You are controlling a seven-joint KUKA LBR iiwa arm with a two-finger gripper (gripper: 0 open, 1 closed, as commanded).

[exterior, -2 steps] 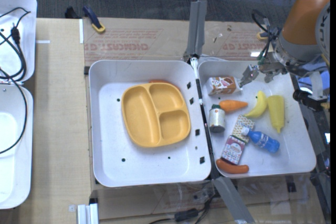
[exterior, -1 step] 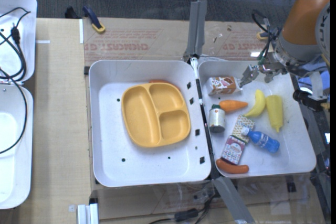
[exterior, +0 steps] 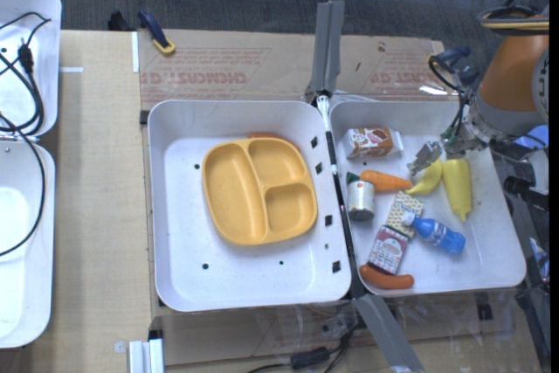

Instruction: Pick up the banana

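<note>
camera view, looking down on the bench: two shallow white bins side by side. left bin [exterior: 175, 214]: one yellow divided plate [exterior: 259, 189], three compartments, lying near the middle. right bin [exterior: 498, 262]: banana [exterior: 427, 180], small and curved, in the upper middle, its left end touching the tip of a carrot [exterior: 384, 180]; just right of it a larger yellow corn-like piece [exterior: 458, 186]. also a small brown carton [exterior: 371, 142] near the top, a silver can [exterior: 360, 198], a blue bottle [exterior: 437, 234], a patterned packet [exterior: 403, 210], a red-labelled box [exterior: 387, 250], a sausage [exterior: 386, 278] at the lower rim. gripper [exterior: 428, 156]: low over the right bin, directly above the banana's upper end; cannot tell how it is set or whether it touches the fruit.
</note>
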